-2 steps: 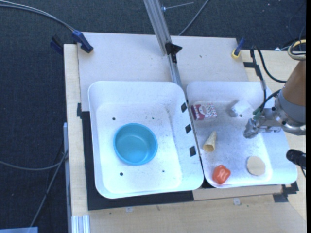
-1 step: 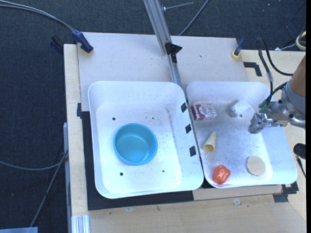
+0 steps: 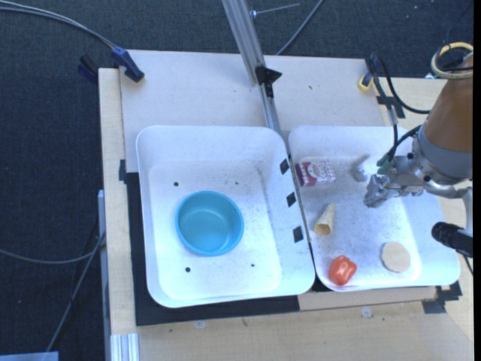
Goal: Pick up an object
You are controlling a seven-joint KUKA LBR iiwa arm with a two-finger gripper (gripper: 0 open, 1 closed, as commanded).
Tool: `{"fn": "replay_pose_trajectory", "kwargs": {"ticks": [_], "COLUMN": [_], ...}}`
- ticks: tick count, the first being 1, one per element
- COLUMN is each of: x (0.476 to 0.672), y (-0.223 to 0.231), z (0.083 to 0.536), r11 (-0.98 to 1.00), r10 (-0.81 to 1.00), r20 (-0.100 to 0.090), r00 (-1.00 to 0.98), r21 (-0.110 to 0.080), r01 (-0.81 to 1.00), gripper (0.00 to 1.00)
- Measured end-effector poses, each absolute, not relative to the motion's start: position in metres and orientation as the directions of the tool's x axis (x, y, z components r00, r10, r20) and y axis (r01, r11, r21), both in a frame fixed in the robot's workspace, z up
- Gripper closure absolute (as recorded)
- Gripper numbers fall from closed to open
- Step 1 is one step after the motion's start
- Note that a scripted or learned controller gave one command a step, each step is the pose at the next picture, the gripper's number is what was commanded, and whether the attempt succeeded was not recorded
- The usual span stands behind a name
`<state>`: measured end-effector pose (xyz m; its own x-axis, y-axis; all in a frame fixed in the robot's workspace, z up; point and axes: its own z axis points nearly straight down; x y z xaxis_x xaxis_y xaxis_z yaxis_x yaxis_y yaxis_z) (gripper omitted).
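Start with the two white bins: the left bin (image 3: 154, 277) carries a blue bowl (image 3: 210, 222) sitting upright near its middle, and the right bin (image 3: 353, 145) carries everything small enough to grab. Your arm (image 3: 451, 119) comes in from the right edge and hangs over the right bin's upper middle, with the gripper (image 3: 375, 192) pointing down at bare floor between the items. You cannot tell from here whether it is set wide or narrow, and nothing shows between its tips, so treat it as empty.

Of the candidates, the red-and-white carton (image 3: 314, 172) lies on its side near the bin's upper left, just left of the gripper. The round tan disc (image 3: 396, 257) rests near the lower right corner, below the gripper. The red-orange fruit-like piece (image 3: 342, 270) sits at the lower rim. The small cone (image 3: 325, 219) lies tilted between the carton and the fruit.

The carton is probably your best bet: near, with flat sides to close on. Centre over it before descending, align across its narrow width, and keep off the divider wall. The disc looks too flat for a sure grip, and the cone may roll
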<state>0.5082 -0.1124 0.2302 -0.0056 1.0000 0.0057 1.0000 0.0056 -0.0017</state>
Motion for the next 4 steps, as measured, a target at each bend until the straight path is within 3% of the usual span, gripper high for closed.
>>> {"fn": "replay_pose_trajectory", "kwargs": {"ticks": [2,4], "x": [0.504,0.509], "y": [-0.01,0.09], "z": [0.225,0.241], "r11": [0.006,0.007], "r10": [1.0,1.0], "r20": [0.008,0.004], "r00": [-0.005,-0.007], "r21": [-0.013,-0.001], "r01": [1.0,1.0], "gripper": [1.0,1.0]}}
